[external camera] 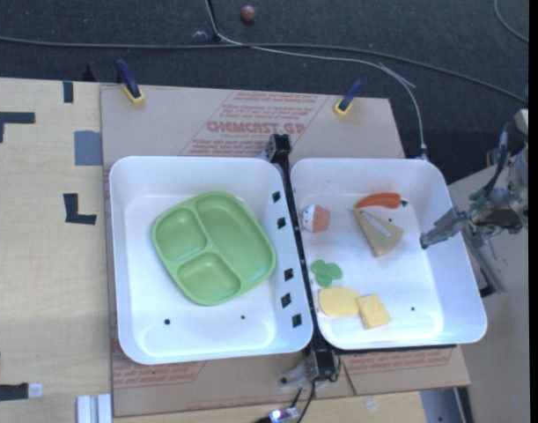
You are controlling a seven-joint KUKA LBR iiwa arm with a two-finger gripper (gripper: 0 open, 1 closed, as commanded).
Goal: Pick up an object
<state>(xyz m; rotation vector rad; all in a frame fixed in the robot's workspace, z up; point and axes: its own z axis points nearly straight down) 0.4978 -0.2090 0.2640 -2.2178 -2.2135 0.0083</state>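
Observation:
The right bin (445,320) holds several small toy foods. An orange carrot (379,201) lies at the back, with a tan wedge (379,233) just in front of it. A pink and white piece (315,218) sits by the left wall. Nearer the front are a green leafy piece (326,271), a yellow round piece (339,302) and a yellow cube (372,311). My gripper (438,233) hangs at the bin's right rim, to the right of the tan wedge and apart from it. Nothing shows in its grasp.
The left bin (132,324) bears a green divided plate (214,247). A black divider (291,236) runs between the bins. Both stand on cardboard (251,122) held by two clamps. A cable (339,55) crosses the dark floor behind.

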